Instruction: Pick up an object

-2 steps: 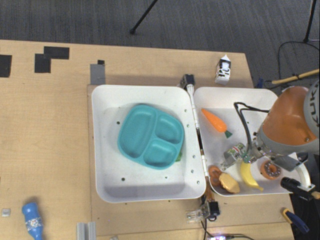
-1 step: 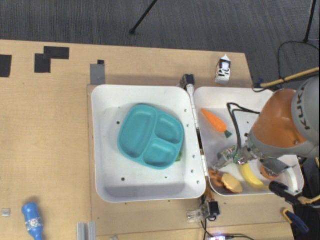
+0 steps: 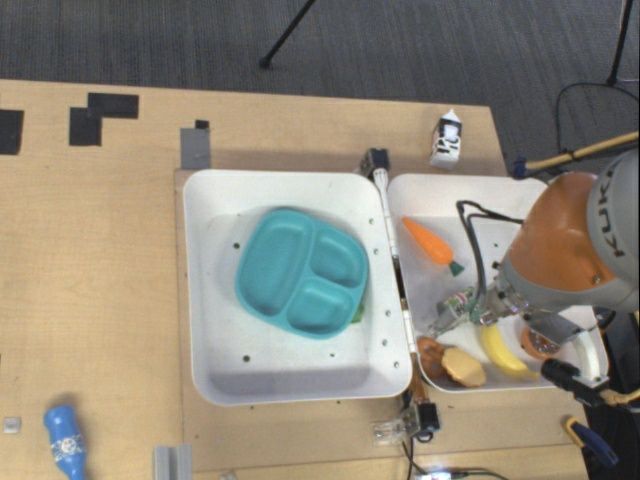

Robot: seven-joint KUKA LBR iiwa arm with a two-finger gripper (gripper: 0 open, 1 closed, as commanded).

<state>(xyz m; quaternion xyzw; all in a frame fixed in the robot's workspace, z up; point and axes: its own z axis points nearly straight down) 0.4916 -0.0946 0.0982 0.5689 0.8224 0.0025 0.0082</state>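
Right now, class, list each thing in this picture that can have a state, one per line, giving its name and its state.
teal plate: right way up, tilted in the left bin
carrot: lying flat in the right bin
banana: lying in the right bin, by the gripper
small bottle: lying on the bench, outside the bins
blue object: lying on the bench, lower left

Arm [image 3: 575,243] hides much of the right bin [image 3: 425,203] — green scrap [image 3: 357,314] under plate [image 3: 303,273].
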